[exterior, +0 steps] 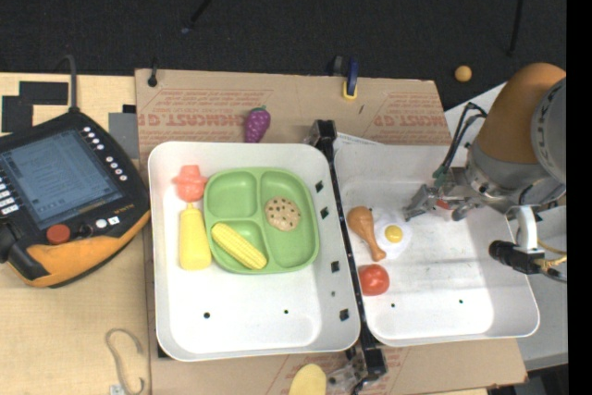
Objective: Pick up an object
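Hovering over the right bin (518, 314), the gripper (433, 202) sits low above the bare floor, with nothing between its fingers; they look spread, though at this slant we hold that loosely. We take the nearest candidates to be the three toys grouped at the bin's left side: a fried egg (392, 235), a chicken drumstick (364, 230) touching it on the left, and a tomato (374, 279) just below both. The egg lies closest to the fingertips. It is flat and would likely slip a pinch, so we judge the drumstick's thin shaft the better target. We would shift left, turn the wrist so the fingers straddle the shaft crosswise, and descend until they bracket it before closing. Risk: nudging the egg, or pushing the drumstick against the bin wall. The left bin (240, 328) holds a green divided plate (262, 219) with corn (240, 246) and a cookie (283, 214); we leave those alone.
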`<state>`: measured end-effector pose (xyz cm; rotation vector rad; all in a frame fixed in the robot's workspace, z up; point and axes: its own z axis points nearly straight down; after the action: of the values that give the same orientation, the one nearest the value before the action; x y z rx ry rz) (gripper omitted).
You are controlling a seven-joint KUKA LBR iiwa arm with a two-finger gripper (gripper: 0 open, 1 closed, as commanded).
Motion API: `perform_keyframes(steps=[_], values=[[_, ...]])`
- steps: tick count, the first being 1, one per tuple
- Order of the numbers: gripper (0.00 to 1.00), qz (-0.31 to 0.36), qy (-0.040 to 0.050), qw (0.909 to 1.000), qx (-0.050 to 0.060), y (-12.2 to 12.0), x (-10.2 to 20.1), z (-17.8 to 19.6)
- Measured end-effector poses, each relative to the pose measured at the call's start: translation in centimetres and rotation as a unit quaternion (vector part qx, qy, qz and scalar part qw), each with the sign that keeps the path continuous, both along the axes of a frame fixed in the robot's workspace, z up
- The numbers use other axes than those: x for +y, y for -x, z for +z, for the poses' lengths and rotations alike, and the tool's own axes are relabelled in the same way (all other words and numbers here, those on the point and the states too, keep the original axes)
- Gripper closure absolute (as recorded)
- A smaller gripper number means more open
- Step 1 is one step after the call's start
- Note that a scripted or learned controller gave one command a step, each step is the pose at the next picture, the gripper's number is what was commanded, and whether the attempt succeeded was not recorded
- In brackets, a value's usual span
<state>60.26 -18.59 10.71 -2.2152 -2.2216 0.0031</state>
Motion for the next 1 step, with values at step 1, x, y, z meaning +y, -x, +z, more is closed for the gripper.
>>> perform_keyframes(steps=[1], values=[[0.0, 0.0, 0.0004, 1.0, -0.001, -0.05, 0.22, -2.03]])
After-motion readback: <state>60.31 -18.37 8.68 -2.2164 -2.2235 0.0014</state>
